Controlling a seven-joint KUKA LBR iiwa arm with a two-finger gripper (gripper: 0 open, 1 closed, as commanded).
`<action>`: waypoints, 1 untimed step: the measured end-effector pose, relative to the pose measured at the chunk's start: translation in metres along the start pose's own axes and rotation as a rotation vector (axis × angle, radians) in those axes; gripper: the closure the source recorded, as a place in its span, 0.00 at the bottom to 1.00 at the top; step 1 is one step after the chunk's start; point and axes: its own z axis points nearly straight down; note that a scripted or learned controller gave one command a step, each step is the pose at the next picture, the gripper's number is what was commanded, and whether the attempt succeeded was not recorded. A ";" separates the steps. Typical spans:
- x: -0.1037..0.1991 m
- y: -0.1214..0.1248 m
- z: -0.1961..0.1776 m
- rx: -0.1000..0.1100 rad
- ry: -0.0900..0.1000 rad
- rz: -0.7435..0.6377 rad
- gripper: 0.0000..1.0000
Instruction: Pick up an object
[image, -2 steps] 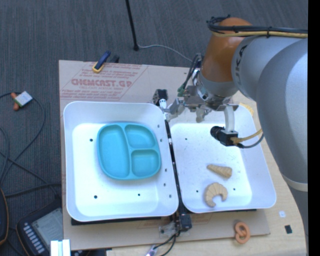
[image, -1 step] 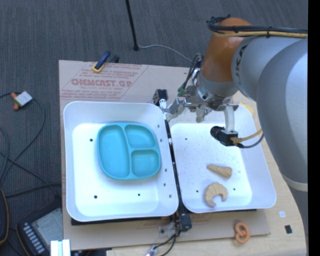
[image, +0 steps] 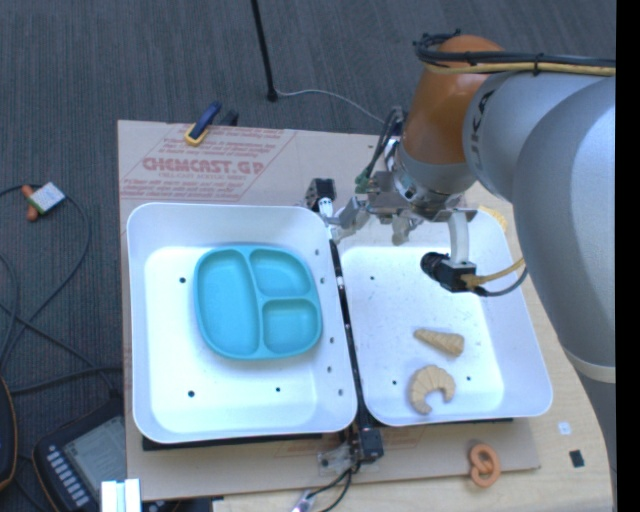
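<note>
From where I stand, the only words I can read are "CHEMCAST GP", printed in big red capitals on the brown cardboard sheet (image: 150, 140) lying under the two white bins (image: 137, 300), with finer red lines around them too small to make out.

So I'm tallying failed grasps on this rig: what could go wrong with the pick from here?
1. The gripper hangs over the far edge of the right bin, while the tan wedge and the tan crescent lie toward its near side; closing here would likely catch nothing.
2. Both pieces look low and lie close together, so reaching for one may knock the other aside.
</note>
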 end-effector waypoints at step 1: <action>0.000 0.000 0.000 0.000 0.000 0.000 0.00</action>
